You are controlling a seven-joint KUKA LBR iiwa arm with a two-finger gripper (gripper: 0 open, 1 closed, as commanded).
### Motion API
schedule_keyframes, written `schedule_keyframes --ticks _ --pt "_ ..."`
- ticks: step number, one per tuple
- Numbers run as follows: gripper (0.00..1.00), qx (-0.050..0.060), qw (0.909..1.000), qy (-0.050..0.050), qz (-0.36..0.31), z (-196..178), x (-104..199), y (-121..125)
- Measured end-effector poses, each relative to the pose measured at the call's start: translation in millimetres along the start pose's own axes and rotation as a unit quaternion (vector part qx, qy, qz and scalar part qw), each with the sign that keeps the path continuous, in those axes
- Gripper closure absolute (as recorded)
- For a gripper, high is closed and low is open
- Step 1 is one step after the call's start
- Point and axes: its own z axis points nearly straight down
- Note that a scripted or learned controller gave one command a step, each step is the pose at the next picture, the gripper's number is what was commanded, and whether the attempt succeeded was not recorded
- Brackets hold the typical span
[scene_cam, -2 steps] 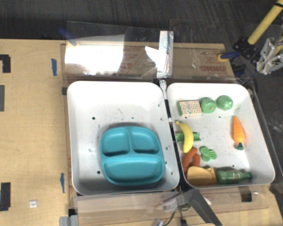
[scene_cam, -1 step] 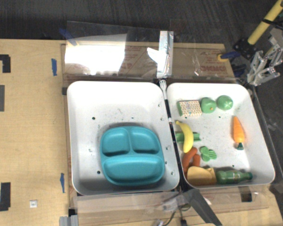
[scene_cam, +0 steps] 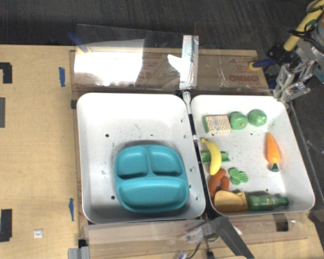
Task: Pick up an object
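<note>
The right bin holds several toy foods. Along its back lie a green and cream block and two green round fruits. An orange carrot rests near the right wall and a yellow banana near the left wall. At the front are a small green piece, a red-orange sausage, a tan wedge and a green bottle. My gripper hangs open over the bin's back right corner, with nothing between its fingers.
The left bin holds a teal divided tray toward its front. A clear plastic sheet and a taped strip lie behind the bins. Cardboard covers the bench to the left.
</note>
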Motion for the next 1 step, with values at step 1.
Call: schedule_keyframes --ticks 1 --pt "1.00 0.005 0.9997 -0.006 0.024 -91.2 8.8 -16.9"
